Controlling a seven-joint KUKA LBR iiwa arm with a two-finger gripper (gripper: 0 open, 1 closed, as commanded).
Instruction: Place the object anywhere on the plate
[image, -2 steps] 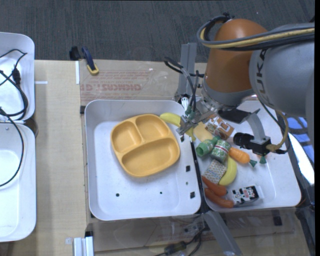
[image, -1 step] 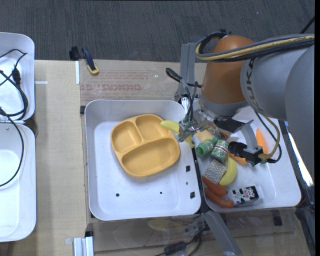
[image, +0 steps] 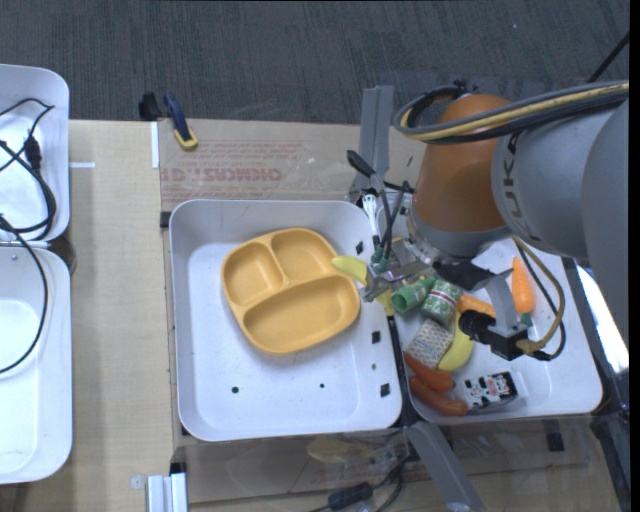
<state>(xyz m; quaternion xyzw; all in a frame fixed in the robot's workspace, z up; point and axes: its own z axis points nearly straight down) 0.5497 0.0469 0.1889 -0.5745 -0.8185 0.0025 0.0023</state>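
Grey arm over the seam between two white bins on a pale wood tabletop.

The pale wood tabletop (image: 110, 300) stands on dark grey carpet, with brown cardboard printed in red lying along its far edge behind the bins. The left shallow white bin (image: 200, 400) carries a yellow-orange three-compartment plastic plate (image: 288, 290) near its middle. A small yellow banana-shaped toy (image: 349, 267) lies at the plate's right rim, beside the bin's right wall, touching or just beside the gripper (image: 378, 280); whether the gripper is clamped on it or released cannot be told. The right shallow white bin (image: 570, 395) carries a green can, an orange carrot, red sausages and a small patterned box. The grey arm with its orange band (image: 470, 170) reaches in from the right, wrist pointing down at the shared wall.
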